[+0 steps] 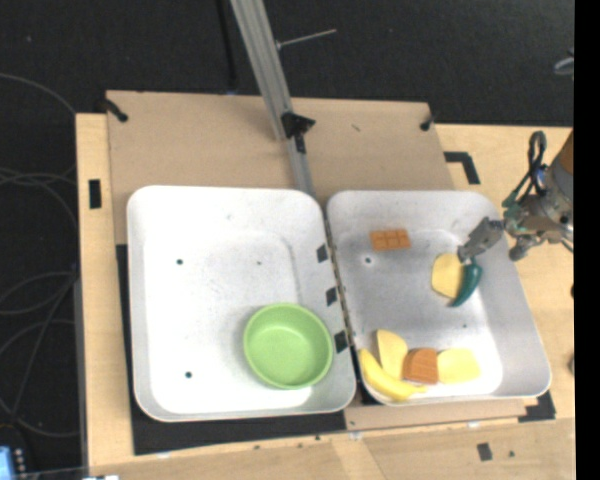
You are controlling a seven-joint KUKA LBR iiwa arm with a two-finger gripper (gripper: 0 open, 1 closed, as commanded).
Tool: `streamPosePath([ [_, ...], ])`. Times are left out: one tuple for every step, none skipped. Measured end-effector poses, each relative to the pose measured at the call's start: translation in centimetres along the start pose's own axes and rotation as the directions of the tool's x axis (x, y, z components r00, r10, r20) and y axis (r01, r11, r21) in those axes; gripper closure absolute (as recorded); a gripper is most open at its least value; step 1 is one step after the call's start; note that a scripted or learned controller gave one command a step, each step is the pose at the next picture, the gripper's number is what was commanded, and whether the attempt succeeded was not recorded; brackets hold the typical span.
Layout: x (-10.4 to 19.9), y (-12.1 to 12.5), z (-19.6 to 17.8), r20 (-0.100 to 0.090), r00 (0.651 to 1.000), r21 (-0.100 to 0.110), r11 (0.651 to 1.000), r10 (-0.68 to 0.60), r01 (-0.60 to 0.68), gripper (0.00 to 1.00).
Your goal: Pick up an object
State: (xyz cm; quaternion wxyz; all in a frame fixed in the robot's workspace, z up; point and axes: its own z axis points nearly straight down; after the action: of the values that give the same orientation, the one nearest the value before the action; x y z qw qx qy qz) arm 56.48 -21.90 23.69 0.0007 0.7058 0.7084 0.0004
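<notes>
Lying near the right edge of the right bin [500, 268], a yellow piece with a teal end [454, 279] sits just below the gripper [502, 236], whose two fingers stand apart, gripping nothing. An orange waffle-like tile [389, 239] lies toward the far edge. Yellow pieces [385, 363] and an orange block [420, 366] crowd the near edge. The left bin [180, 238] carries a green bowl [288, 344] at its near right corner.

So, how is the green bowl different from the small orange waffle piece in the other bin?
The green bowl is round and hollow; the orange waffle piece is flat and rectangular. The bowl is much larger than the waffle piece. The bowl sits near the front of the left bin; the waffle piece lies toward the back of the right bin. Both rest alone, touching no other item.
</notes>
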Motion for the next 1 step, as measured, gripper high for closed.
streamPosePath([
  [0.0,0.0,0.0,0.0,1.0,0.0,1.0,0.0,0.0,0.0],
])
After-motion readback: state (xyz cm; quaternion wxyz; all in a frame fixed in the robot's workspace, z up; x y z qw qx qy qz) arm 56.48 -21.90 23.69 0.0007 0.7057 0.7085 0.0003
